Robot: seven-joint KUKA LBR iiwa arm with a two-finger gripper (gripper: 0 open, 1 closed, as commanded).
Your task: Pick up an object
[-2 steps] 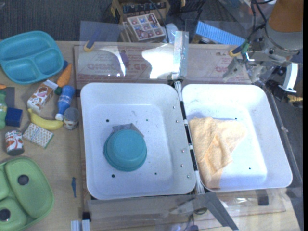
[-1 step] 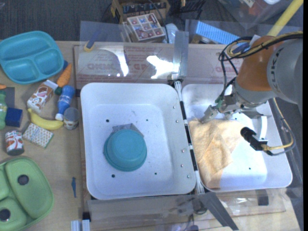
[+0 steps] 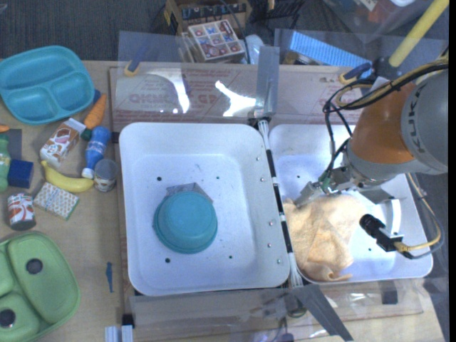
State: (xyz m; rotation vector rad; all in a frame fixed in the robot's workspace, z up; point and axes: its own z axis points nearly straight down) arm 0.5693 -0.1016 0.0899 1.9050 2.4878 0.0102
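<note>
One grey two-finger gripper (grip unreadable from above) sits low at the crumpled yellow cloth's edge, apparently to pinch it.

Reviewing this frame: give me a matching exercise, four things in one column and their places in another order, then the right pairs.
Things:
1. teal bowl
2. yellow cloth
3. banana
4. blue divided plate

Places:
A. bench, far left corner
B. right bin
C. left bin
D. bench, beside the left bin, among small items

Pairs: 1-C, 2-B, 3-D, 4-A
</note>
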